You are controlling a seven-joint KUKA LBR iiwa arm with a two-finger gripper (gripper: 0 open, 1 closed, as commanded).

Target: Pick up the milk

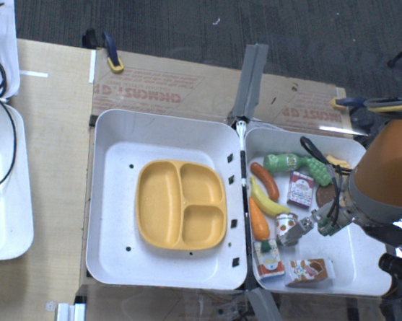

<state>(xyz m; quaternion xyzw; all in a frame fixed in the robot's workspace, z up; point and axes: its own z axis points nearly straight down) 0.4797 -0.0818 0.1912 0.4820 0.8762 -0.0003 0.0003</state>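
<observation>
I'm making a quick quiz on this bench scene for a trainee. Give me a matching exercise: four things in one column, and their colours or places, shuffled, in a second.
Things:
1. plate
2. banana
3. carrot
4. gripper

Colours or places:
A. orange, beside the bin divider
B. yellow, divided, alone in the left bin
C. low in the right bin, among the food items
D. yellow, curved, between sausage and carrot

Pairs: 1-B, 2-D, 3-A, 4-C
</observation>
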